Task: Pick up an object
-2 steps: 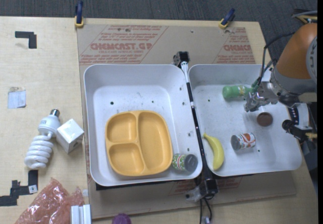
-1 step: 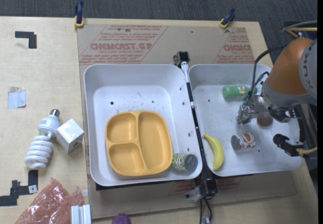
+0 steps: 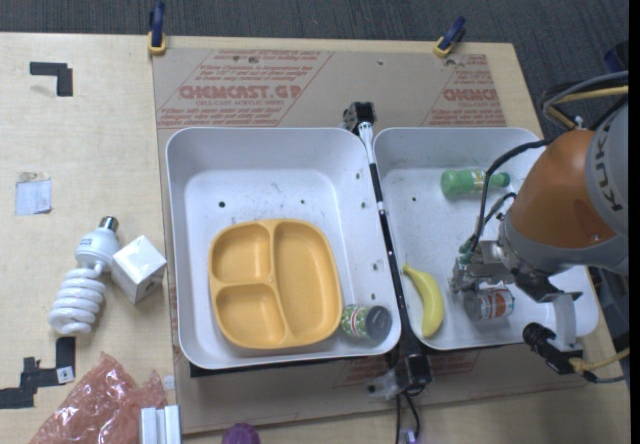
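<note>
My gripper [image 3: 474, 277] is low in the right bin [image 3: 420, 157], near its front, under the grey and orange arm [image 3: 560, 202]. Right beside it, on its right, lies a small red and silver can [image 3: 491, 305] on its side; whether they touch I cannot tell. A yellow banana [image 3: 428, 300] lies just left of the gripper, along the bin's left wall. A green bottle [image 3: 470, 182] lies on its side at the back of the same bin, partly behind the arm's cable.
The left bin [image 3: 185, 232] holds a yellow divided plate [image 3: 275, 284] and a small green-labelled jar [image 3: 366, 322] in its front right corner. Outside, left of the bins, lie a spiral light bulb [image 3: 82, 282], a white cube [image 3: 139, 268] and a pink mesh bag [image 3: 95, 402].
</note>
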You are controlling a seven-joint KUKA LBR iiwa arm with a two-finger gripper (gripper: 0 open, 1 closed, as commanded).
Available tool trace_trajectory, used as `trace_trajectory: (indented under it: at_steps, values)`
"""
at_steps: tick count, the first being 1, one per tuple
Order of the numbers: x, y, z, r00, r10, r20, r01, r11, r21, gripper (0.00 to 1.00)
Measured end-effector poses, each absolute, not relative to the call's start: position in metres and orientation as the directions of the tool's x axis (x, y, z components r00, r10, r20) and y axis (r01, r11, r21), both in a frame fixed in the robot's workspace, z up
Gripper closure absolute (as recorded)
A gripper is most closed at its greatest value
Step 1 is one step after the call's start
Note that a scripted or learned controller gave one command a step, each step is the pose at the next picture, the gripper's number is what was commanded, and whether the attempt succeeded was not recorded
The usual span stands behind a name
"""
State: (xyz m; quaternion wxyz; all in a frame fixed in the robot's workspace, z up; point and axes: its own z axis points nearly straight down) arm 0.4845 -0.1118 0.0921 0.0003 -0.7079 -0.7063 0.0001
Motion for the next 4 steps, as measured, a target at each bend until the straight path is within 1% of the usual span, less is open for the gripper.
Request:
trace_trajectory:
  at_steps: [1, 2, 3, 4]
  values:
    - [0.486, -0.112, 0.102, 0.004, 1.000, -0.001, 1.000, -0.004, 0.003, 1.00]
    - [0.504, -0.095, 0.092, 0.001, 1.000, 0.000, 1.000, -0.001, 0.001, 1.00]
    - [0.558, -0.100, 0.093, -0.002, 1.000, -0.001, 1.000, 0.002, 0.001, 1.00]
    - [0.558, -0.100, 0.093, -0.002, 1.000, -0.001, 1.000, 0.002, 0.001, 0.00]
